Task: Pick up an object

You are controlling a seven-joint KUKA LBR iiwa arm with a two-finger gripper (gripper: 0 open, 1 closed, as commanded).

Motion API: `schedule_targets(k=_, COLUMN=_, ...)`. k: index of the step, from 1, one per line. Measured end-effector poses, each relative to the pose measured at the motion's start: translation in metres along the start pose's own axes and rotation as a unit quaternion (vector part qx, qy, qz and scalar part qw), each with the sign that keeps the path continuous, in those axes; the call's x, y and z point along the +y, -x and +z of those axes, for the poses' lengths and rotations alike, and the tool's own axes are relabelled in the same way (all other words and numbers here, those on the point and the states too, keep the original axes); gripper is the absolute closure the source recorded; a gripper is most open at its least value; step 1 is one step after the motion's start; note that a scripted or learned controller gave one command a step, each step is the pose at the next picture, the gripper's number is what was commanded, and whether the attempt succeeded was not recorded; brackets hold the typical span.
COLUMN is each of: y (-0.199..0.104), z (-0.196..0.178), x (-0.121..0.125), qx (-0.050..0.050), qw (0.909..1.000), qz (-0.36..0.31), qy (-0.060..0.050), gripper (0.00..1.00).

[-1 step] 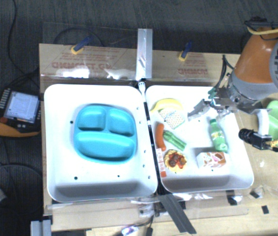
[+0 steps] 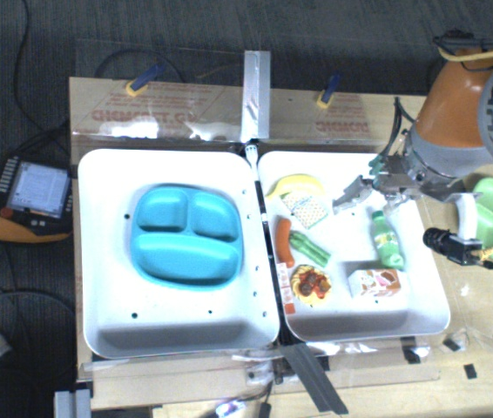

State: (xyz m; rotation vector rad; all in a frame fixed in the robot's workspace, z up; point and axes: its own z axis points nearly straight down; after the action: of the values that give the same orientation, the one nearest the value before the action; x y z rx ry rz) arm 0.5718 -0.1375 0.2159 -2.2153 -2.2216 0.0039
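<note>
Object: you have several small items in the right bin point(image 2: 421, 316); none sits between the fingers.
Green bottle point(image 2: 387, 240): lies in the right part of that bin, just near of the end effector.
Other items: yellow banana point(image 2: 293, 184) at the far left, orange carrot point(image 2: 283, 240) along the left wall, pizza slice point(image 2: 310, 283) and a small box point(image 2: 374, 282) on the near side.
End effector point(image 2: 370, 193): hovers over the right bin's far right; its fingers stand apart.
Left bin point(image 2: 107, 320): you see a blue divided tray point(image 2: 185, 234) in it.
</note>
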Motion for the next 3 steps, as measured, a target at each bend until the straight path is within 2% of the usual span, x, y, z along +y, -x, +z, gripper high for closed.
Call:
schedule_targets(k=1, y=0.073, z=0.02, x=0.013, qx=-0.001, qw=0.9999, qz=0.017, qy=0.0, gripper=0.0)
schedule_targets(k=2, y=0.067, z=0.12, x=0.022, qx=0.001, qw=0.9997, qz=0.024, qy=0.002, gripper=0.0)
schedule_targets(k=3, y=0.065, z=0.115, x=0.021, qx=0.002, qw=0.9997, qz=0.024, qy=-0.001, gripper=1.0)
